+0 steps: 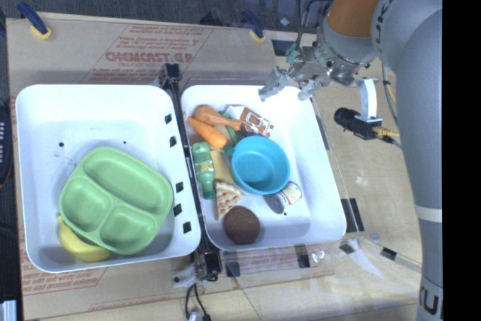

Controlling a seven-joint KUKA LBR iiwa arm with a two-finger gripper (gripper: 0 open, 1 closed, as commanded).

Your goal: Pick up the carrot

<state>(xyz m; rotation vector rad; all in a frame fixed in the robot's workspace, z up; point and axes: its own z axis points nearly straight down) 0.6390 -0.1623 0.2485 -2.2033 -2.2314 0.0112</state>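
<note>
The gripper hung above the far rim of the right bin, its two fingers spread apart with nothing between them, evidently staged for a descent rather than a grasp. The carrot lay at the far left corner of that bin, just beside a second orange piece and a snack packet, with the blue bowl close on its near side; crowding there would likely hamper finger entry. The left bin held a green divided tray resting over a yellow item
</note>
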